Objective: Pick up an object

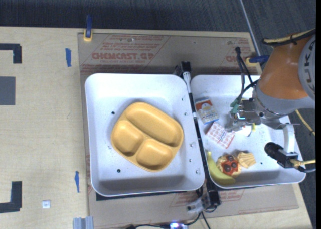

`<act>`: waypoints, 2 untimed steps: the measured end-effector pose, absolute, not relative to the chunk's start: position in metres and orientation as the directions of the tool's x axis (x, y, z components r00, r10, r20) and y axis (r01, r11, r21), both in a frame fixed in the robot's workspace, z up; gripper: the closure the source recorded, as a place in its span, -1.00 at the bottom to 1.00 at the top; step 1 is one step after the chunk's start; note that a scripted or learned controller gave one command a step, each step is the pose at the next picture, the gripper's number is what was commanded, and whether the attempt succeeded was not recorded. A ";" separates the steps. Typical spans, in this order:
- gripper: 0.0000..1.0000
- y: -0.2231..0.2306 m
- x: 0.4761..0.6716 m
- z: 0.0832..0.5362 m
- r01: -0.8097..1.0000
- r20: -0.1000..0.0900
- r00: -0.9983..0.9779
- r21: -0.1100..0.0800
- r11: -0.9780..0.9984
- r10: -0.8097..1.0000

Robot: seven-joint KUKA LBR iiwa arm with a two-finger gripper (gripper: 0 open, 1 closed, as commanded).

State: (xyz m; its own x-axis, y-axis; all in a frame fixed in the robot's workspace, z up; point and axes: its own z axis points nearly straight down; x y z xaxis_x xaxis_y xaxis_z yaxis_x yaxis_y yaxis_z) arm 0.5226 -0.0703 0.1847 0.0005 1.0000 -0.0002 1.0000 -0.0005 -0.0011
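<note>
Cardboard sheet (165, 52) under both bins, brown, printed in red along its far edge; the lettering reads roughly "CHEMCAST GP", partly blurred. Blue tape marks (68, 57) on the pale wood surface (40, 132) toward its left side.

Left bin (98, 102): shallow white tray, rounded corners, smooth matt plastic. Holds a yellow divided plate (146, 135), glossy, three rounded compartments, lying near the bin's middle.

Right bin (288, 175): same make. Near its left edge a small red-and-white packet (205, 109), print too small to read. Just beside it, toward the middle, a flat white card with red dots (219, 135). At the near left corner a yellow banana (216, 173), curved, with a toy pizza slice (229, 164) and ridged pale chips (246, 159) touching it.

Gripper (239, 118) low over the right bin's middle, just above the dotted card, below the orange band (283, 75). Cannot tell whether the fingers are apart or closed; nothing seen between them.
</note>
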 end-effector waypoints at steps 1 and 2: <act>-1.00 -0.070 0.523 0.185 1.000 0.000 0.000 -0.001 0.000 1.000; -1.00 -0.104 0.498 0.086 1.000 0.000 0.000 0.002 0.000 1.000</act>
